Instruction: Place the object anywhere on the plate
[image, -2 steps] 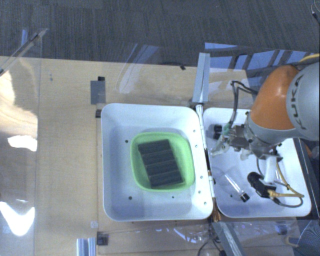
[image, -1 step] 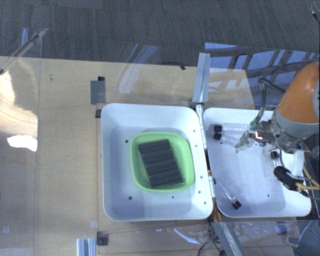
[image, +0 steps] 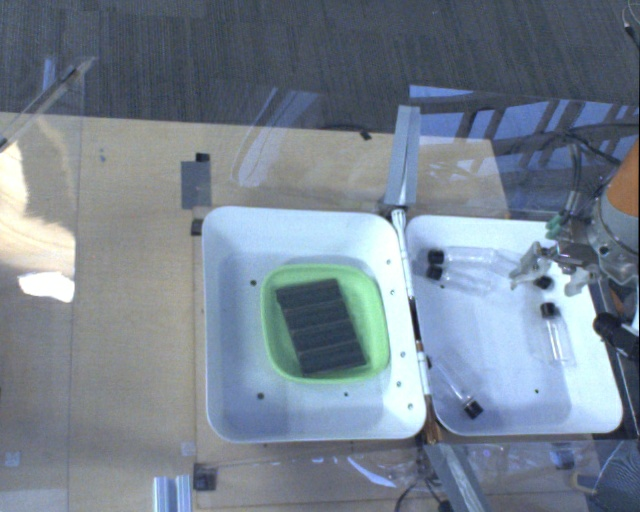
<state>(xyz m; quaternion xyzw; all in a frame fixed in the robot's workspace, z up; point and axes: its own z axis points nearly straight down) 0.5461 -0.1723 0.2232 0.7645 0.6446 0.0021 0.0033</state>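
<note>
A square green plate (image: 375, 300) sits in the left white bin (image: 230, 300). On it lies a dark grey ridged block (image: 320, 325), tilted a little. The right bin (image: 500, 425) holds clear plastic vials with black caps: one (image: 475, 268) near its back left, one (image: 556, 340) at the right, one (image: 455, 392) near the front. My gripper (image: 550, 272) hovers over the back right part of the right bin, its fingers spread open. A small black cap (image: 545, 283) shows just below them, and nothing is held between the fingers.
A metal divider post (image: 403, 160) stands behind the seam between the two bins. The grey arm with its orange band (image: 622, 195) comes in from the right edge. A wooden bench top (image: 100, 330) lies left of the bins.
</note>
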